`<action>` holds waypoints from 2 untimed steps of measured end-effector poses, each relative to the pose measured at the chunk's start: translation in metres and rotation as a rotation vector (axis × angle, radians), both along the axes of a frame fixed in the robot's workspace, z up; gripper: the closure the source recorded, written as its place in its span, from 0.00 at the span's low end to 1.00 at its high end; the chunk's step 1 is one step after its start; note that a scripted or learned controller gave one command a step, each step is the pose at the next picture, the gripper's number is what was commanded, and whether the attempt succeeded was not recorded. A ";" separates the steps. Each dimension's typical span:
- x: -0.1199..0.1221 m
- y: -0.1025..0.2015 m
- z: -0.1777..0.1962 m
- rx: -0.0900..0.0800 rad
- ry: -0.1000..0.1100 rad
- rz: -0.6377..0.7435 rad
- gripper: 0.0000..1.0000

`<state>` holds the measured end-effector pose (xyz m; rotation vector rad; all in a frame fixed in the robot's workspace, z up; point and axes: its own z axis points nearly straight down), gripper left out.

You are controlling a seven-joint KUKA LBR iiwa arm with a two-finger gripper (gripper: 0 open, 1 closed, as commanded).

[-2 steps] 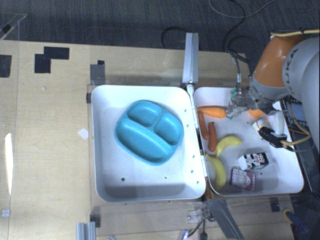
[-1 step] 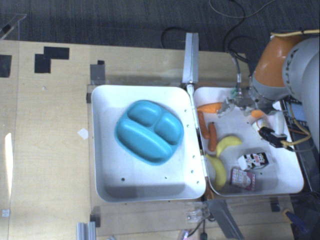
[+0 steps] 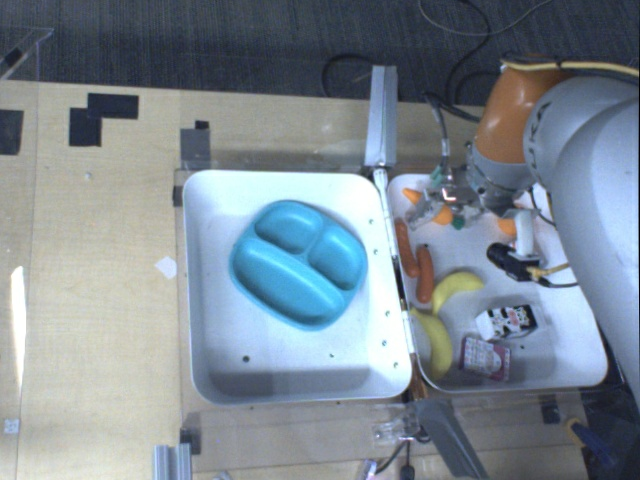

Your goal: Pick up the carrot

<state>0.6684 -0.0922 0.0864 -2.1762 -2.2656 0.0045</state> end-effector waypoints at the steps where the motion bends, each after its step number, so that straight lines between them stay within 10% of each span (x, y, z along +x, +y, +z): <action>1: -0.002 0.001 0.009 0.000 0.008 0.006 1.00; 2: 0.001 0.078 0.127 0.002 -0.007 -0.131 1.00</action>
